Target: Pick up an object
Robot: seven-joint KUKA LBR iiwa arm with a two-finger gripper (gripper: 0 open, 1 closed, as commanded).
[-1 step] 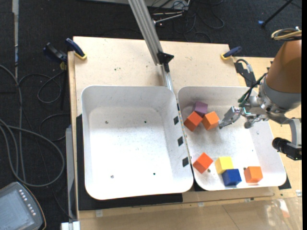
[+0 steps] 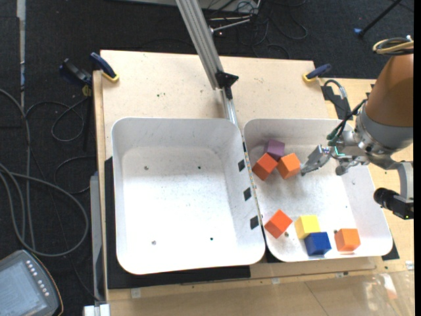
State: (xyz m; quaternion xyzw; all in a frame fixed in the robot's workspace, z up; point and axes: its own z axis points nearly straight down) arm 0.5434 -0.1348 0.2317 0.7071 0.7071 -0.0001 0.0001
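While tilted leftward, end effector (image 2: pixel 314 162) beside orange cube (image 2: pixel 289 165).

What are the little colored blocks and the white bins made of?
The blocks, like the blue cube and yellow cube, look like matte foam or painted wood: flat color, no shine. The white bins look like smooth molded plastic, with rounded corners.
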